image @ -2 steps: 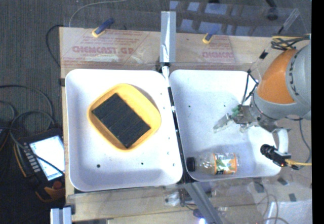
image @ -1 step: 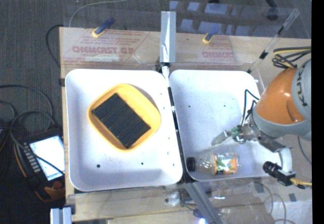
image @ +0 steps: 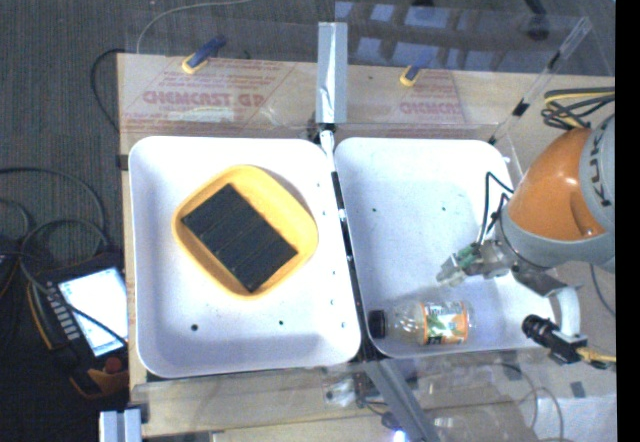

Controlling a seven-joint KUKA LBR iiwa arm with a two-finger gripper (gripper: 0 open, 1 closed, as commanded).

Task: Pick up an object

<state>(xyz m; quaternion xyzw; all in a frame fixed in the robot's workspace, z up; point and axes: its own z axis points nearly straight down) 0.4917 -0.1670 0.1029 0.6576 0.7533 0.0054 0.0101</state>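
Note:
A clear plastic bottle (image: 425, 321) with an orange and green label and a black cap lies on its side along the front edge of the right bin (image: 410, 200). The gripper (image: 455, 268) hangs over the right bin's right half, a little above and to the right of the bottle, apart from it. Nothing is seen in its grasp. In the left bin (image: 160, 330) sits a yellow dish (image: 290, 205) with a black ribbed square pad (image: 238, 236) lying in it.
The grey arm with its orange band (image: 560, 195) comes in over the right bin's right rim. A clear divider post (image: 331, 80) stands behind the bins. A tablet and cables (image: 85, 305) lie on the floor at the left.

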